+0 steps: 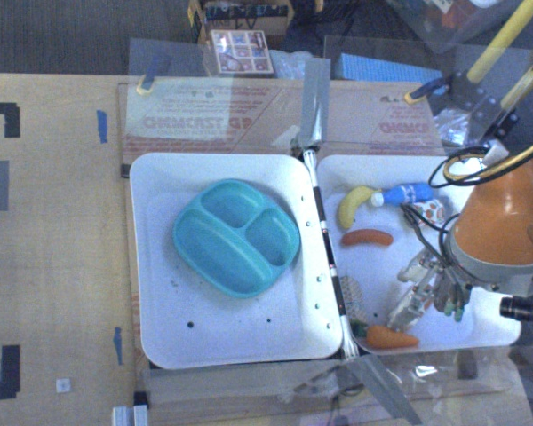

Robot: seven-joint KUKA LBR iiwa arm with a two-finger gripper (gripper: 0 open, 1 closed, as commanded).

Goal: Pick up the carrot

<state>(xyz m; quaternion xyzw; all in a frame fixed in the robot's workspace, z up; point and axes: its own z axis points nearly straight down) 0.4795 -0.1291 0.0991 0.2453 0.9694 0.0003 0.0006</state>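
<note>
The gripper (411,304) hangs low in the right bin (480,331), its fingers slightly apart and clamped on nothing, tips just above the carrot (391,336) lying at the bin's near edge. A banana (354,204), a sausage (366,237) and a blue bottle (407,193) lie farther back. A teal divided plate (237,236) sits in the left bin (160,309), cardboard boxes (240,11) behind the wooden bench (53,238)

Faint reddish lettering runs across the clear sheet (218,118) standing along the back edge of the left bin (151,238); it looks like "CHEMCAST GP". The same print repeats, mirrored and unreadable, on the sheet (386,122) behind the right bin (493,327).
</note>
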